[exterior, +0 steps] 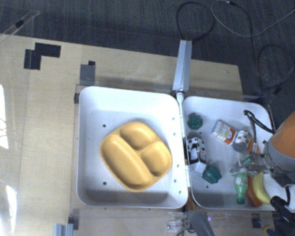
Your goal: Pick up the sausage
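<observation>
In the right bin (229, 108), sausage (253, 197) perhaps beside claw (253, 166), claw state unclear

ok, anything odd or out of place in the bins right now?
Nothing spilled or broken. The yellow divided tray sits askew in the left bin. The right bin is cluttered: a carton lying tilted, and a green bottle lying beside a banana under the arm.

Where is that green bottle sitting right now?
The green plastic bottle lies in the right white bin, near its front right corner, just left of the yellow banana and right of a dark green lump.
</observation>
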You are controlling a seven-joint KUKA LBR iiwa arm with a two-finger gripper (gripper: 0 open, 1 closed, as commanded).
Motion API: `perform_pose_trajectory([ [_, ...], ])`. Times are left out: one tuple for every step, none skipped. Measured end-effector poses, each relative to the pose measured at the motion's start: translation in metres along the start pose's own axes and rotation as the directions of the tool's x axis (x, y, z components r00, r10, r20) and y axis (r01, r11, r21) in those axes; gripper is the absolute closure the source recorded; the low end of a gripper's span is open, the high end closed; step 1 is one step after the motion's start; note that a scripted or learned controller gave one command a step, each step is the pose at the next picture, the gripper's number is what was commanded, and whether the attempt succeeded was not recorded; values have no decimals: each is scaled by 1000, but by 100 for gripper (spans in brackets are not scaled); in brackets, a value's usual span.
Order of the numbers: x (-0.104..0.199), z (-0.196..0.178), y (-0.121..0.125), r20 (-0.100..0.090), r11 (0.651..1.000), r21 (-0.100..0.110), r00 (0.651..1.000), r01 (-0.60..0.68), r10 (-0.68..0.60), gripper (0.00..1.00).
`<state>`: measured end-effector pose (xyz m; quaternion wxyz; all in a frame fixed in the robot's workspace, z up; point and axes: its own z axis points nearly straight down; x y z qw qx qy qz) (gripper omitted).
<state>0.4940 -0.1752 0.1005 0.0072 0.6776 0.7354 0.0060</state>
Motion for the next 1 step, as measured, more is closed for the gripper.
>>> perform_pose_trajectory([
  [52, 12, 8, 6, 699, 3, 699, -715, 715, 100],
])
